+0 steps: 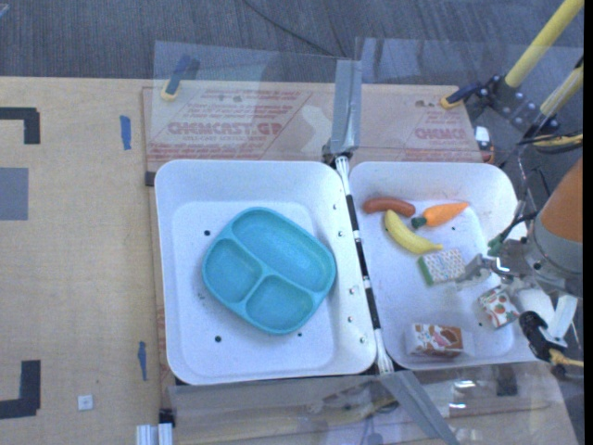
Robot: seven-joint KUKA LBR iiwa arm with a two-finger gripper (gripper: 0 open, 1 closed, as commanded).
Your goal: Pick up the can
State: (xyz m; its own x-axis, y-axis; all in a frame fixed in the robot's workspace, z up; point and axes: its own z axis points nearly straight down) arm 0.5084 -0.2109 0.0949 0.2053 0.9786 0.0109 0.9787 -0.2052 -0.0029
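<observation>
A small white and red can [498, 308] lies near the right wall of the right bin [400, 182], tilted on its side. My gripper [489, 267] hangs just above and slightly left of it, over the bin's right part, close to a greenish patterned block [442, 266]. The grey arm with its orange band [563, 213] comes in from the right edge. I see nothing held by the gripper.
The right bin also holds a brown sausage [388, 206], a banana [410, 235], a carrot [443, 214] and a red and white carton [435, 339]. A blue divided plate [269, 269] lies in the left bin [176, 239]. Yellow poles [547, 33] stand at the back right.
</observation>
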